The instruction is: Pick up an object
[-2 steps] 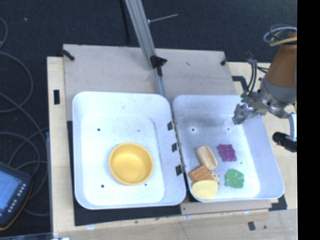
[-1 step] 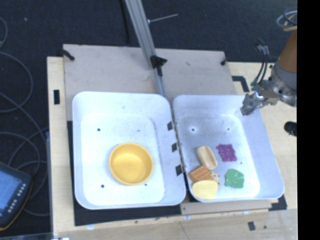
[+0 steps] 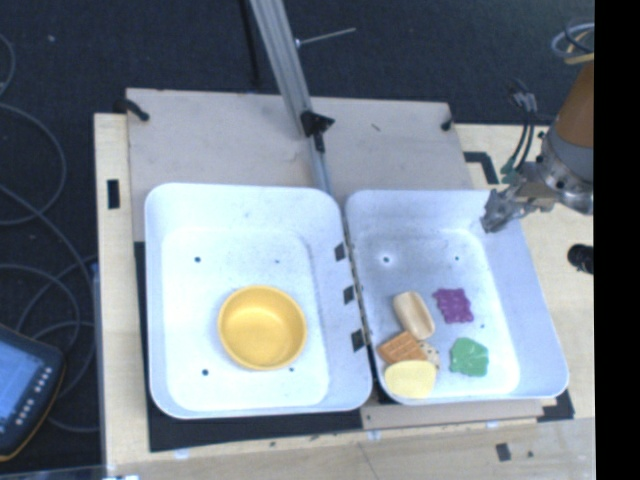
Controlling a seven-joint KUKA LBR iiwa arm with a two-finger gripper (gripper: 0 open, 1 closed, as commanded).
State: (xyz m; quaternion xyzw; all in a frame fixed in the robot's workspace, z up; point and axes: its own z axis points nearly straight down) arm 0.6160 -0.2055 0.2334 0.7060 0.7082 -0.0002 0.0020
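My gripper (image 3: 497,215) hangs over the far right rim of the right bin (image 3: 520,268), with the grey arm and its orange band entering from the right edge. Nothing shows between its fingers. In the near part of that bin lie a tan bread-like piece (image 3: 413,313), a purple piece (image 3: 453,304), a green piece (image 3: 468,357), an orange waffle-like piece (image 3: 402,347) and a pale yellow piece (image 3: 411,378). They sit well below and left of the gripper. A yellow bowl (image 3: 262,326) stands in the left bin (image 3: 180,238).
A metal pole (image 3: 285,58) slants from the top down to the gap between the bins. Cables lie on the dark floor at left, and a tablet (image 3: 20,388) sits at the lower left. The bench edge runs just right of the right bin.
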